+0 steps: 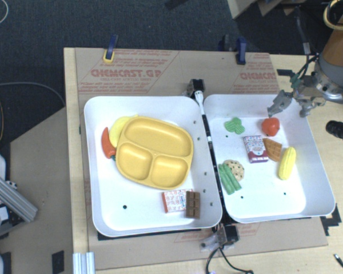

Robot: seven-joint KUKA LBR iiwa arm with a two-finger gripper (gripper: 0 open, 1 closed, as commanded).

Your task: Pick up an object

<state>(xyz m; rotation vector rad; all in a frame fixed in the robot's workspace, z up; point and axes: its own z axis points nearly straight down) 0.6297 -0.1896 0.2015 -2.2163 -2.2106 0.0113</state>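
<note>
White plastic makes up the two shallow bins on the tabletop (74, 153): the left bin (97, 170) carries a big yellow divided tray (154, 152), and the right bin (317, 178) holds the smaller pieces. The grey arm (337, 67) comes in from the right, and its jaws (291, 103) hang spread apart above the right bin's far edge, with nothing between them. Just beside the nearer finger lies a red tomato (270, 127), the closest thing to take, though the task names no particular object. A good pick would centre the jaws over the tomato and come straight down, since a round, smooth shape probably slips from an off-centre pinch. Room is tight on the near side: a brown cracker (274, 149) and a small red-and-white packet (255, 149) lie close below the tomato, with a yellow corn cob (287, 162) beyond them. Bare floor opens toward the far wall and toward the green leaf (235, 125), so the fingers are best set along that line. A cookie (234, 167) and green beans (229, 180) lie well clear.
</note>
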